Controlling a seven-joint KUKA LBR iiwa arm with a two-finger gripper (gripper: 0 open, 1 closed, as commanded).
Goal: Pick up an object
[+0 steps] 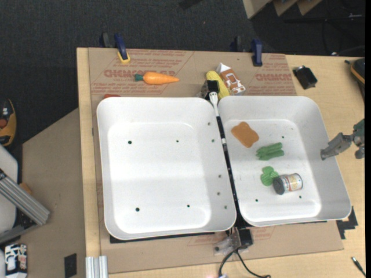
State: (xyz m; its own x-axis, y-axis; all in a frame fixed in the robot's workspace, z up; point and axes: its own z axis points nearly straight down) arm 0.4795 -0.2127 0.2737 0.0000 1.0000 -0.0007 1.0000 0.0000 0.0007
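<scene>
A: While the claw [338, 145] sits at the right edge of the camera view, over the right rim of the right bin [313, 112], nothing is between its tips. Can't tell if it's apart or together, too small and side-on

B: Candidates?

A: All four in the right bin. Orange flat piece [244, 134] upper middle, green ridged piece [270, 151] just below-right of it, a second green lump [267, 175] lower down, touching a small can [288, 183] lying on its side

B: Why there?

A: My read: loose scatter, dropped in for random picks. Nothing lined up or stacked. Left bin [110, 120] has only bare floor. Carrot [157, 79] lies on the desk [87, 155] behind the left bin, a yellow item [214, 81] and a small carton [232, 81] behind the seam between bins. All outside the bins, probably out of play

B: Axes?

A: Can is the long one that matters: axis runs roughly left-right, tilted slightly, dark end toward the green lump, label end toward the bin's right wall. Ridged green piece also runs left-right, right end slightly up in the view. Orange piece slants upper-left to lower-right

B: Best target?

A: Judgement only: ridged green piece. It's apart from its neighbours. The can may roll, and it's crowded by the lump
</scene>
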